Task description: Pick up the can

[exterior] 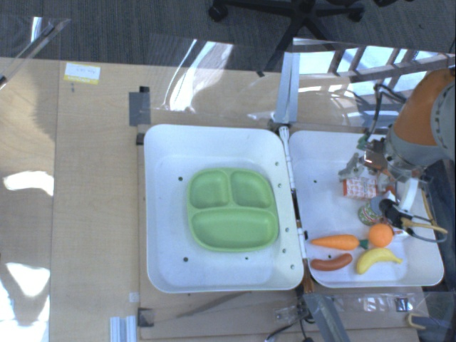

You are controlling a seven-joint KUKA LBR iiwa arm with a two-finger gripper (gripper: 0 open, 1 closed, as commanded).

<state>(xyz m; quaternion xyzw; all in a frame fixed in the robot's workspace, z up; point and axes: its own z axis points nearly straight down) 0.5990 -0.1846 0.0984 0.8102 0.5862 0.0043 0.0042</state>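
I read the can (361, 187) as the red-and-white labelled object lying on its side in the right bin (320, 155), in the right-centre of the frame. Its label faces up and one end points toward the lower right, where a round greenish end face is visible at the edge of the dark hardware.

The jaws (365, 161) sit directly above the can's upper edge, at the end of the arm (424, 120) that enters from the right edge of the frame. I cannot tell whether the jaws are open, closed or gripping anything; the metal parts overlap the can in the picture, and contact cannot be confirmed.

Below the can, along the lower part of the right bin, I note four toy foods:
- an orange (380, 235), just below the can's lower end;
- a banana (377, 260), below the orange and touching or nearly touching it;
- a carrot (335, 242), left of the orange, lying horizontally;
- a sausage (331, 263), below the carrot and parallel to it.

The left bin (164, 212) occupies the centre of the frame and holds a green divided plate (232, 209) with three compartments. Both bins rest side by side on the counter (92, 191). An office chair base (306, 9) stands on the floor at the upper centre of the frame.
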